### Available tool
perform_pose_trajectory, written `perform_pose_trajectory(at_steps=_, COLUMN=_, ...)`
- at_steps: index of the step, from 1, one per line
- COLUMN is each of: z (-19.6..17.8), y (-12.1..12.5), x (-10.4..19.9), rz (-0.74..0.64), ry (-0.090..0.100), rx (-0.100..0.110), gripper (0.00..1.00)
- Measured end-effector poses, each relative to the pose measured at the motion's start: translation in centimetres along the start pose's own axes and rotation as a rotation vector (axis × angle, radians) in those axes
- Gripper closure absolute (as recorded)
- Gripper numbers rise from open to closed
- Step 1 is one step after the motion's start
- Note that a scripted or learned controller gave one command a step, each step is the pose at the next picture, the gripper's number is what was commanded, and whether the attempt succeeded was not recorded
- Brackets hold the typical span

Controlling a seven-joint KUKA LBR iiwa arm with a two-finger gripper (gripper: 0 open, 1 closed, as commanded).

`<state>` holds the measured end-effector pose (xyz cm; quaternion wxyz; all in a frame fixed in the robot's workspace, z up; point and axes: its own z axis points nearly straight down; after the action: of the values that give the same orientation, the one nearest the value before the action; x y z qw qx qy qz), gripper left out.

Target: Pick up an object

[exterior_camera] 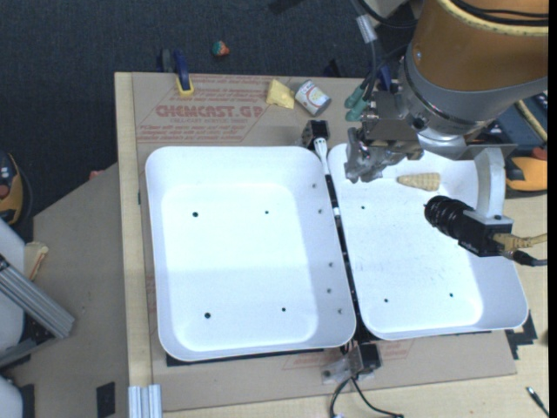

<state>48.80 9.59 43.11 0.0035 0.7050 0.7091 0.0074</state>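
A small tan, cone-shaped object [419, 180] lies near the far edge of the right bin [409, 307]. My gripper [364, 169] hangs over the right bin's far left corner, to the left of that object and apart from it. The grey wrist with the orange band fills the upper right above it. Nothing shows between the fingers.
The left bin [239, 251] sits beside the right one, with a dark seam between them. Behind the bins, on the bench board, lie a yellow wedge [280, 95], a small white box [312, 97] and a blue-and-yellow clamp [183, 72].
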Motion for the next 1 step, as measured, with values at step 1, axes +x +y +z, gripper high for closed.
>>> perform_pose_trajectory(at_steps=1, z=-1.93, y=-0.85, x=4.19, rz=0.000, ry=-0.003, rx=0.010, gripper=1.00)
